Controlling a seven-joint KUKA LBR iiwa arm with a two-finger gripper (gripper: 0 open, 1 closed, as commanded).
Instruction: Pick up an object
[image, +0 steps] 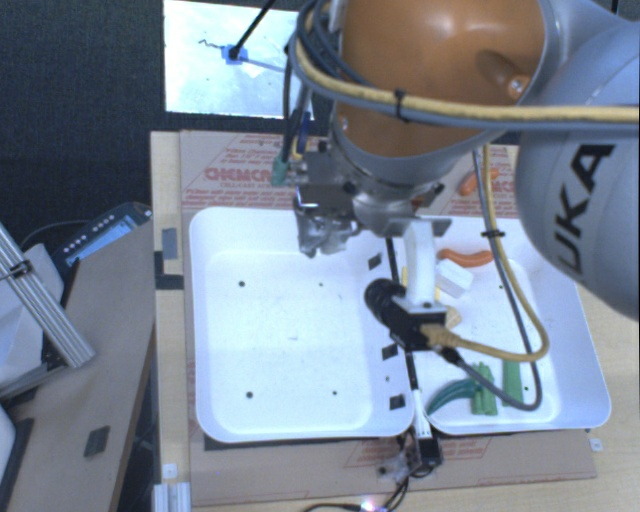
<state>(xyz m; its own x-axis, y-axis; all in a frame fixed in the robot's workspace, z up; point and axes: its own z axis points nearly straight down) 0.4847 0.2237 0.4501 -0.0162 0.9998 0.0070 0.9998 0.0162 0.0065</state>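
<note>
My gripper (326, 232) hangs under the big orange wrist, over the far edge of the left bin (290, 330), close to the divider between the bins. Nothing shows beneath it. The right bin (565, 340) holds the loose objects: an orange piece (466, 257) and a white block (455, 279) near its far side, and green sticks (497, 385) beside a teal curved piece (452, 391) near its front. Another small orange piece (467, 184) peeks out behind the arm. The arm hides much of the right bin's far half.
A white bracket (421, 262) and a black fitting (388, 302) with a yellow and grey cable (520, 310) hang over the divider and the right bin. Brown cardboard (230, 170) lies under the bins. Grey equipment (50, 300) stands at the left.
</note>
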